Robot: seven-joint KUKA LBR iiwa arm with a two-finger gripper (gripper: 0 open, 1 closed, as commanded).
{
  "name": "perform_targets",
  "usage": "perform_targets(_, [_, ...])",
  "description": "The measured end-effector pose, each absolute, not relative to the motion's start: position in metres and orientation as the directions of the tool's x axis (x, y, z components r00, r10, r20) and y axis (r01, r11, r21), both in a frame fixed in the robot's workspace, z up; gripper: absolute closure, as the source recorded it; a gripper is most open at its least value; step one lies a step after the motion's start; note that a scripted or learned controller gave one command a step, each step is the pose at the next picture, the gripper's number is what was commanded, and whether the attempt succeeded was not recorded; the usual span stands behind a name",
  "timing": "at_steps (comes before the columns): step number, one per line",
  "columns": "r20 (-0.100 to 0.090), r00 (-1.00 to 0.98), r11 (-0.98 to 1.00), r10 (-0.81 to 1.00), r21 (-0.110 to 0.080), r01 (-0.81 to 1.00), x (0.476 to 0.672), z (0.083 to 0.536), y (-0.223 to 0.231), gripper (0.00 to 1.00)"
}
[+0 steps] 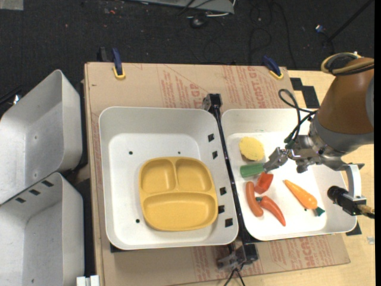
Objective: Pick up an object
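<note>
Brown tabletop carrying two white bins. Nearest, at lower centre, the left bin holds a yellow divided tray. Right bin: red peppers, an orange carrot, then a green-handled item and a yellow lemon. Gripper, entering from the frame's right, hovers over the green-handled item; whether its fingers are apart cannot be told.

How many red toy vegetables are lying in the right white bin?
3: a small red pepper just below the gripper, a long red sausage-like piece at lower left, and a red chili beside it. None seems hidden.
</note>
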State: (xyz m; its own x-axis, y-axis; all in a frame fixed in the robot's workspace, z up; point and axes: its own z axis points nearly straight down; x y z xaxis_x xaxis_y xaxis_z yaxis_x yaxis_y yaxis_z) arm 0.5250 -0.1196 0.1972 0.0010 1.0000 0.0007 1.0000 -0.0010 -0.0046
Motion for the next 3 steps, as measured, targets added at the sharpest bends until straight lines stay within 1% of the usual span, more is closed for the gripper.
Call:
perform_targets(1, [0.001,0.002,-0.002,1.0,-0.006,1.0,0.518,0.151,-0.122,0.0])
perform_targets(2, [-0.001,0.003,-0.003,1.0,0.003,1.0,0.519,0.101,-0.123,0.0])
perform_targets(3, [0.0,0.003,-0.003,1.0,0.0,1.0,0.518,0.111,-0.122,1.0])
